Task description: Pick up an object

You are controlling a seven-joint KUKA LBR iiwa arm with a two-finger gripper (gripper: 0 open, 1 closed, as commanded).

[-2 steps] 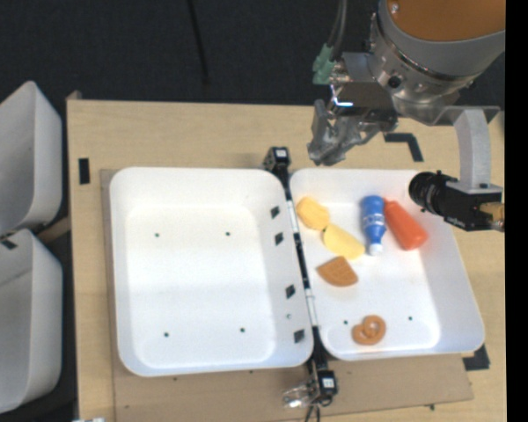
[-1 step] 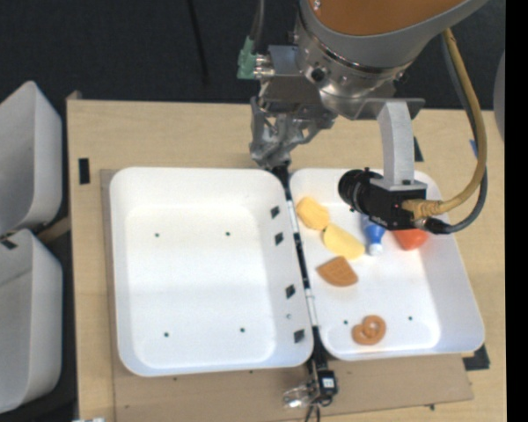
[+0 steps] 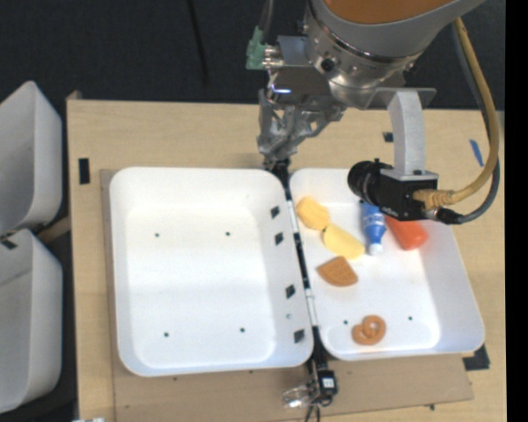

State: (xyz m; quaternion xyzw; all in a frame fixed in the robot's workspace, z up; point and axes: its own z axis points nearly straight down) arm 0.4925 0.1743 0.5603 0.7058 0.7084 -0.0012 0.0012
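Pretzel (image 3: 369, 330) lowest in right bin (image 3: 449, 323); 5 other pieces cluster mid-bin. Jaws (image 3: 277, 152) hover over bins' top divider, state unclear, nothing held.

You see the gripper (image 3: 280, 152) hanging over the far end of the divider between the bins. The right bin (image 3: 449, 310) holds two yellow pieces (image 3: 327, 226), a blue-capped tube (image 3: 373, 228) and a pretzel (image 3: 369, 331).

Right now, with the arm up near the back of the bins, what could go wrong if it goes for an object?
1. The pincer hangs over the divider between the bins, so a straight descent may hit the rim.
2. The two yellow pieces touch, and the blue tube lies beside the red object; a grasp may nudge neighbours.
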